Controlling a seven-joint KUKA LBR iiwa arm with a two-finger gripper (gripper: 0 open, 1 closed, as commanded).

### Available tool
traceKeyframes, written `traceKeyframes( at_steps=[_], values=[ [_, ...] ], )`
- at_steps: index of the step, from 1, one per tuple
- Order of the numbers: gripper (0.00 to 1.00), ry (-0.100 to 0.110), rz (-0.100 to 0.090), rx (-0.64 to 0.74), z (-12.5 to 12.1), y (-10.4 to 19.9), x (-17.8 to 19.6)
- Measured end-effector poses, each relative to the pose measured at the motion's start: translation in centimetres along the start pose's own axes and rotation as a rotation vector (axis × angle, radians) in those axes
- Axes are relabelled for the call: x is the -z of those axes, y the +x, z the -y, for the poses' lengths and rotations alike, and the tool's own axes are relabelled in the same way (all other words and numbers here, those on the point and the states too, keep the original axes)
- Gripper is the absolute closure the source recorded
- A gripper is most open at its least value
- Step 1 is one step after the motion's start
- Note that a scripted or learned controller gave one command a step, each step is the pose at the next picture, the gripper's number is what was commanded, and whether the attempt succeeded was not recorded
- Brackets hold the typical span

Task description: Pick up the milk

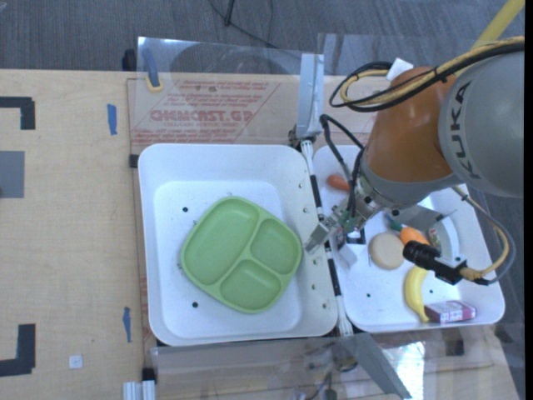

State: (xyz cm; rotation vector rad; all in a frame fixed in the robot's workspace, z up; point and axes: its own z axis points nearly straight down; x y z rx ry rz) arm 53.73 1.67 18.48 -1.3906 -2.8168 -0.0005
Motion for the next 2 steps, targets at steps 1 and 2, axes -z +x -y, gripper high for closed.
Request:
traceKeyframes(
  at_steps=[1, 2],
  values=[
    [0.0, -0.003, 0.005, -0.035, 2.3, -6.6, 0.0],
    [0.0, 0.0, 0.0, 0.08, 1.0, -1.7, 0.0]
  ],
)
